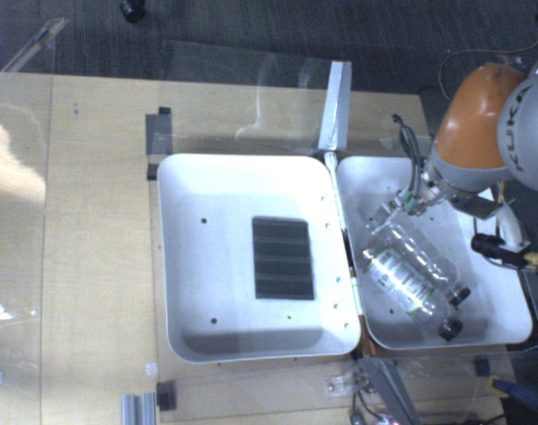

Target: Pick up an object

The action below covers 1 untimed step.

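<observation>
A clear plastic bottle (411, 271) lies on its side in the right bin (508, 321), slanting from upper left to lower right. A small black piece (451, 328) rests near the bin's front wall, and another black piece (462, 295) sits at the bottle's lower end. A dark ribbed rectangular block (283, 258) lies flat in the middle of the left bin (189, 202). My gripper (411, 204) hangs over the back part of the right bin, just above the bottle's upper end; the wrist hides its tip.
The arm's orange band (480, 118) and grey wrist cover the right bin's back right corner. A metal divider post (335, 104) stands behind the seam between the bins. Cables (503, 251) trail along the right bin's right rim.
</observation>
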Motion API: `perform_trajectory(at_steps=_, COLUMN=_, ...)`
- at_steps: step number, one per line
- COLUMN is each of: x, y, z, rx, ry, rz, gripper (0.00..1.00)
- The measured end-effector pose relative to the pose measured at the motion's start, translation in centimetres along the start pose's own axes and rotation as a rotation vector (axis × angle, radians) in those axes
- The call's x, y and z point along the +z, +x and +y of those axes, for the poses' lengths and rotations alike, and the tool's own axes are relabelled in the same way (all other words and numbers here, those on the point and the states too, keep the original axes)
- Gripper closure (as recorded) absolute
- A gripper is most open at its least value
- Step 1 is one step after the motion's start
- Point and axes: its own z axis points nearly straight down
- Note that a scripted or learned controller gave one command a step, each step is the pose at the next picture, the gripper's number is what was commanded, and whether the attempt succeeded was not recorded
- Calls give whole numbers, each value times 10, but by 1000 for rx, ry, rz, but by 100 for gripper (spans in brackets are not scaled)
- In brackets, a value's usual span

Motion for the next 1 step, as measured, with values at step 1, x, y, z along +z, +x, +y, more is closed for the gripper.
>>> perform_trajectory(at_steps=1, x=45, y=-6, z=-25, rx=-74, ry=-15, rz=-12, gripper=0)
